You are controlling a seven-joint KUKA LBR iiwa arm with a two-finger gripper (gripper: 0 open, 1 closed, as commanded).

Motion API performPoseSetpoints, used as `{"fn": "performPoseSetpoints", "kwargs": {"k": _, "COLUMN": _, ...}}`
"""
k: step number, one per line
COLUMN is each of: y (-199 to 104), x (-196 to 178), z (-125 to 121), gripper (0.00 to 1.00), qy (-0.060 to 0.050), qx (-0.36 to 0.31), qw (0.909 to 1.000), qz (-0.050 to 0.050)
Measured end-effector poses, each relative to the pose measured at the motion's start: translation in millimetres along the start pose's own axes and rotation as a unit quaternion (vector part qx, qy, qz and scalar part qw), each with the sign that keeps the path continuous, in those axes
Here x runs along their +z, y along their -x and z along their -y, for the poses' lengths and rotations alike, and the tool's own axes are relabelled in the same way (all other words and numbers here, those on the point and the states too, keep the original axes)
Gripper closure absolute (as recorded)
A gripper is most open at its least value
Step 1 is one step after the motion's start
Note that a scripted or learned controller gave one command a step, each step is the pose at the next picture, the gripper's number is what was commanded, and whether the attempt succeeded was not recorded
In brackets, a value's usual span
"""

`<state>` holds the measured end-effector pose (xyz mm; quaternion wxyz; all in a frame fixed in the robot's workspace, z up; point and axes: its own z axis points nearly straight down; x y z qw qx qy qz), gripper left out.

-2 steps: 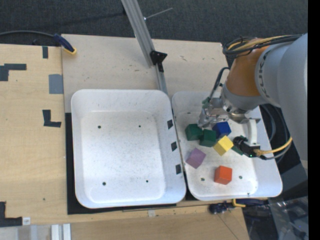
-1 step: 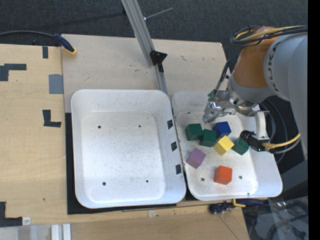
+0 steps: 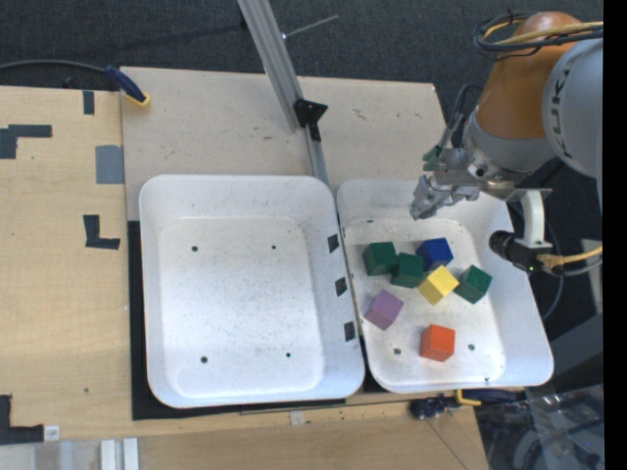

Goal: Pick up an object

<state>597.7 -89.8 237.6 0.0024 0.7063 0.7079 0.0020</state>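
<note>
A: Pale wood counter [image 3: 225,116], two shallow white bins side by side. Left bin [image 3: 162,204] has nothing to grab, right bin [image 3: 519,351] has the blocks. Log it.

B: Got it. Jaws [image 3: 428,204] hang over the right bin's far rim, nothing between them. Apart or together?

A: Cannot tell, too small and blurred against the white. Mark it unknown.

B: Blocks then. Two dark green cubes touching, one [image 3: 380,258] nearer the far-left corner, the other [image 3: 408,269] just beside it. Blue cube [image 3: 435,253] pressed up to them, yellow cube [image 3: 439,284] just below the blue, a third green cube [image 3: 474,284] off to the right. Purple cube [image 3: 384,309] and orange cube [image 3: 437,343] sit apart toward the near side.

A: Nearest to the jaws?

B: Blue one, just toward the camera from them, with the green pair beside it.

A: Step looks like approach before descent. My call: the cluster is tight, so closing on blue risks catching a neighbour's corner. Better to line the jaws across two free faces and come straight down. Orange or purple stand clear on all sides, easier grip, but farther off.

B: Agreed. Nothing lifted yet.
</note>
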Motion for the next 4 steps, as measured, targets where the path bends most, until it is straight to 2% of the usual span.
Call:
{"fn": "performPoseSetpoints", "kwargs": {"k": 1, "y": -0.3, "x": -40.1, "z": -1.1, "gripper": 1.0, "qy": -0.001, "qx": 0.0, "qw": 1.0, "qz": 0.0}}
{"fn": "performPoseSetpoints", "kwargs": {"k": 3, "y": -102.8, "x": 0.1, "z": -1.7, "gripper": 1.0, "qy": -0.005, "qx": -0.002, "qw": 1.0, "qz": -0.001}}
{"fn": "performPoseSetpoints", "kwargs": {"k": 4, "y": -161.5, "x": -5.6, "z": -2.9, "gripper": 1.0, "qy": -0.004, "qx": -0.003, "qw": 1.0, "qz": -0.001}}
